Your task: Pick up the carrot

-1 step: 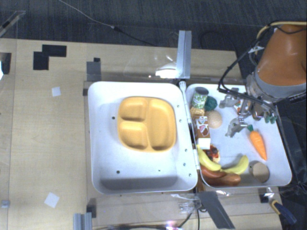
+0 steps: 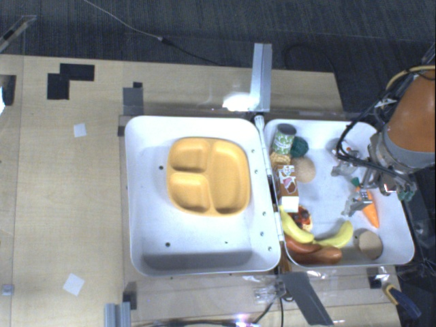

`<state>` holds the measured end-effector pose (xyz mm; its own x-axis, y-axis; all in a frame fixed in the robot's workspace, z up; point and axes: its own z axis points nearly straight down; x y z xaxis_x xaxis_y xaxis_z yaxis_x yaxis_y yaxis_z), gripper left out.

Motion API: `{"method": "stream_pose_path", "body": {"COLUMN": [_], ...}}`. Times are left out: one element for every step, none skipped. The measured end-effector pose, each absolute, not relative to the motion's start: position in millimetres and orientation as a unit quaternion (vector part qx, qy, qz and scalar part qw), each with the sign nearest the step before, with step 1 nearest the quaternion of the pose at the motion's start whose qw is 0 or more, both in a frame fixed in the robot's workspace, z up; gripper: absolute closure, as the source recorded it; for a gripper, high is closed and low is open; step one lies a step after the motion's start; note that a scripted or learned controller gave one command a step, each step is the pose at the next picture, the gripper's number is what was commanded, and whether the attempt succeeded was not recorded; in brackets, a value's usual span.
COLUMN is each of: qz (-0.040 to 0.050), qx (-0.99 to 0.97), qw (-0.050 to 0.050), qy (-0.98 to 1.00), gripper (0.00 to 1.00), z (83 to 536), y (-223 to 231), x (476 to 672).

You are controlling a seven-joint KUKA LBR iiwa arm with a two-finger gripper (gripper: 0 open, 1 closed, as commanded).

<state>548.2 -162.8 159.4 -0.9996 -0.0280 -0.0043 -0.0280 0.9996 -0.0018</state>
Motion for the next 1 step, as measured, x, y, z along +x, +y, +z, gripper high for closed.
{"method": "stream_pose_path", "body": {"qz": [-0.0014], "qx": [0.021], "qw": [0.008], "qy": [1.0], "gripper": [0.0], "z": [89.5], "y": [-194.8], "x": [531.9]}}
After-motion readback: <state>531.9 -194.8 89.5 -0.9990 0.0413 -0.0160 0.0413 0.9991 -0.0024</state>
